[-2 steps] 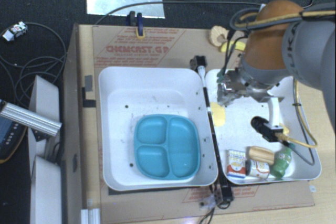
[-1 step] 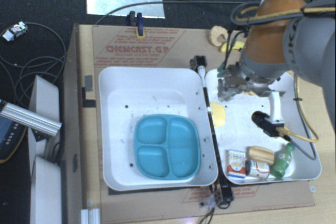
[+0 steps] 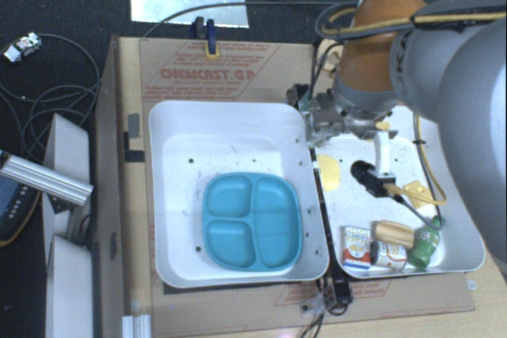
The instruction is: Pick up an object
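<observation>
I see the arm [image 3: 428, 51] covering much of the right bin [image 3: 467, 253]; I cannot tell the gripper's [image 3: 325, 123] state. Small objects [image 3: 388, 243] cluster at that bin's near edge.

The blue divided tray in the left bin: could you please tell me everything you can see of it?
The blue divided tray is light blue, looks like smooth plastic, and has rounded corners. Raised ridges split it into four compartments, with nothing visible in them. It lies flat and right side up on the floor of the left white bin, toward the near right part, slightly turned against the bin's walls. It touches just the bin floor.
</observation>
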Controlling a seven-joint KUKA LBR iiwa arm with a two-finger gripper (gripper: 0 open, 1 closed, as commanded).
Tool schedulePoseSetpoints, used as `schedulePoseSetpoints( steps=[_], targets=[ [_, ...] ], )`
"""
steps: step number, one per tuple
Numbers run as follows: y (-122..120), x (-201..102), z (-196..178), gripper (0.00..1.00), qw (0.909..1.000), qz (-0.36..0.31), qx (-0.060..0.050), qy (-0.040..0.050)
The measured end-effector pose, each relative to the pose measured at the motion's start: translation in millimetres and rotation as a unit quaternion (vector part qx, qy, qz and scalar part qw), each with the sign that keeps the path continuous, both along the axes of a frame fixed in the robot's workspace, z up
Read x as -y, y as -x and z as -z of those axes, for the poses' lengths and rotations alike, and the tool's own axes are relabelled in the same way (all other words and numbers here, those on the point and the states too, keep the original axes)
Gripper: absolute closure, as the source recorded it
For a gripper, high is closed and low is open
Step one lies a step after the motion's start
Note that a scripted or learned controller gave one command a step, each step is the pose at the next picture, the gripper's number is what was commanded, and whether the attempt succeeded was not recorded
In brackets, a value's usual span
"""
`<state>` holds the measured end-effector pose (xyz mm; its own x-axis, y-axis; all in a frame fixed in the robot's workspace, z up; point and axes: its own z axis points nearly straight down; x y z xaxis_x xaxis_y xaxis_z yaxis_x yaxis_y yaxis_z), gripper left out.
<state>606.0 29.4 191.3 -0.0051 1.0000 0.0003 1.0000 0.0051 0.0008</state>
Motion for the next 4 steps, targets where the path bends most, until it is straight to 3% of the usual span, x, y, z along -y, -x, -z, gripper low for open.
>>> schedulePoseSetpoints(
  steps=[1,2,3,4],
  targets=[
    [-25.6,19.1,6.7,1.00,1.0000,0.002,0.000,0.0003],
    [-22.9,56.6,-14.7,1.00,1.0000,0.002,0.001,0.0006],
    [-22.8,56.1,-14.4,0.00,1.0000,0.001,0.001,0.0005],
    [28.8,84.9,7.3,0.00,1.0000,0.002,0.000,0.0006]
  ],
)
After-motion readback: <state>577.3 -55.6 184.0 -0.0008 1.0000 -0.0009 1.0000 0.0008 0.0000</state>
